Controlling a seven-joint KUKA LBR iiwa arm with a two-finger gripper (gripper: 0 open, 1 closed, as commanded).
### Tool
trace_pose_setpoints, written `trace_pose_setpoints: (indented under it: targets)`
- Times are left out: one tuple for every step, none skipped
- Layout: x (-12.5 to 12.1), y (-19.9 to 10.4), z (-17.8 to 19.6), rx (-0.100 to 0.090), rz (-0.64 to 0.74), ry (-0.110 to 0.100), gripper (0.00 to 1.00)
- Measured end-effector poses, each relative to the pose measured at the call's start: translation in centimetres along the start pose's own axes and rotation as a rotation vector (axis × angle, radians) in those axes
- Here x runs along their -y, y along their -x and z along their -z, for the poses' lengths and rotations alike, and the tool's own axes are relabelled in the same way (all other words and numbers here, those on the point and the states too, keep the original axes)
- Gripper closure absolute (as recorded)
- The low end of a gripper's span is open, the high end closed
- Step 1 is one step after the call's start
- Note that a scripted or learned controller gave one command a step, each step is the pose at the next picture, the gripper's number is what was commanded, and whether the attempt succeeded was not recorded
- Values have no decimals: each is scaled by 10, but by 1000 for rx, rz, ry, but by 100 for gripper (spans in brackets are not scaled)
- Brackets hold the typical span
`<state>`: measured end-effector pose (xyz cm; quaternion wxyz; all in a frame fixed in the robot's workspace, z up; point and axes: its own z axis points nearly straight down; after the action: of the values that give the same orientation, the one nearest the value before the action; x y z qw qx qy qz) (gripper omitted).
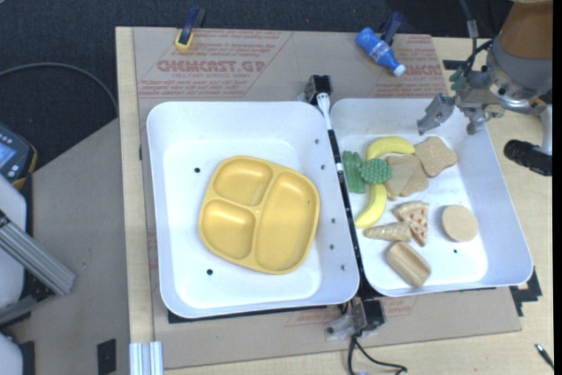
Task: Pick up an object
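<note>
Dark carpet surrounds my bench, where two shallow white bins sit side by side: the left bin (167, 215) holds a yellow divided tray (259, 213), and the right bin (505, 215) holds a cluster of toy food. At the upper right of the frame I see my gripper (456, 117) with its fingers spread and nothing between them, hovering over the right bin's upper edge just above a bread slice (435, 156). Below it lie a banana (379, 180), a green piece (360, 172), a pizza slice (413, 221) and a round cookie (458, 223).

A yellow divided plate (260, 213) sits in a white bin (171, 136). The other white bin (509, 233) holds yellow bananas (376, 205), green broccoli (358, 171), tan bread (435, 156) and a beige round cracker (458, 223).
</note>
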<state>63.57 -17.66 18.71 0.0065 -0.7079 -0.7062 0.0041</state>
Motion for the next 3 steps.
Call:
trace_pose_setpoints:
  targets:
    - [-3, 0, 9, 3, 2, 14, 0]
    - [-4, -4, -55, 2, 4, 9, 0]
    - [-6, -4, -101, 3, 3, 18, 0]
